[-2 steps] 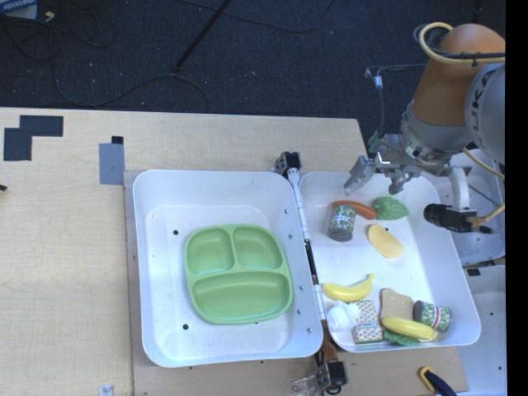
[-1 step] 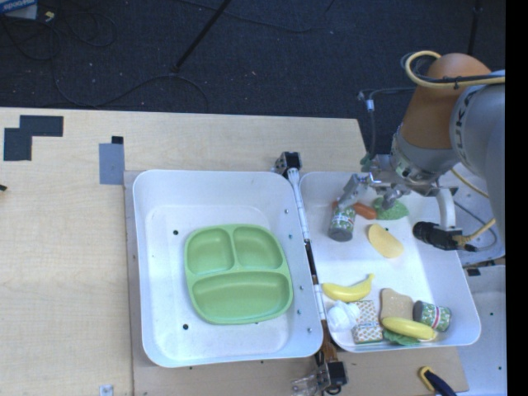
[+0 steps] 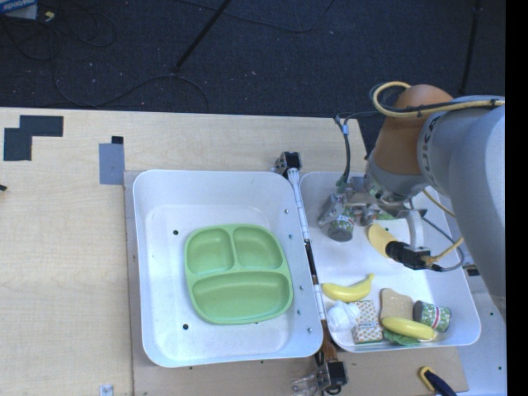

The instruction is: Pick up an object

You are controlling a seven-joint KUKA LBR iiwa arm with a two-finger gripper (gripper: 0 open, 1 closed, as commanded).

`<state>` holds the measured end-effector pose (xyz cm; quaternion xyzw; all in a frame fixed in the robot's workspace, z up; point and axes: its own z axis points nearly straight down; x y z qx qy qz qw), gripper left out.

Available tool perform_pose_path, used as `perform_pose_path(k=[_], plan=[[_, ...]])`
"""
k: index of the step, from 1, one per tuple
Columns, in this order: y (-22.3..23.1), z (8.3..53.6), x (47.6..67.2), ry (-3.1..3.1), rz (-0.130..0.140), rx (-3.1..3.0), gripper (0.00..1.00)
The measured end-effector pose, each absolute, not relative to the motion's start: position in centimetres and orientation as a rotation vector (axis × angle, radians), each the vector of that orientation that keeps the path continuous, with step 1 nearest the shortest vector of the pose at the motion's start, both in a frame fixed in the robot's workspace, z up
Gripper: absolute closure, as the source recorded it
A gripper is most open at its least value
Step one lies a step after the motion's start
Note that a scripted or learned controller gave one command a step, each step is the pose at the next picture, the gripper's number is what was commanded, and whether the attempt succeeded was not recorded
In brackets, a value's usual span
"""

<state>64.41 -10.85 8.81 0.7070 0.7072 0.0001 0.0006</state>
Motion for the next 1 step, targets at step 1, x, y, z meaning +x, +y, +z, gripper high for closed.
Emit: perform_pose_path(k=[1], plan=[[-10.91, 9.83, 64.42, 2.219, 0.001, 2.224, 1.0]])
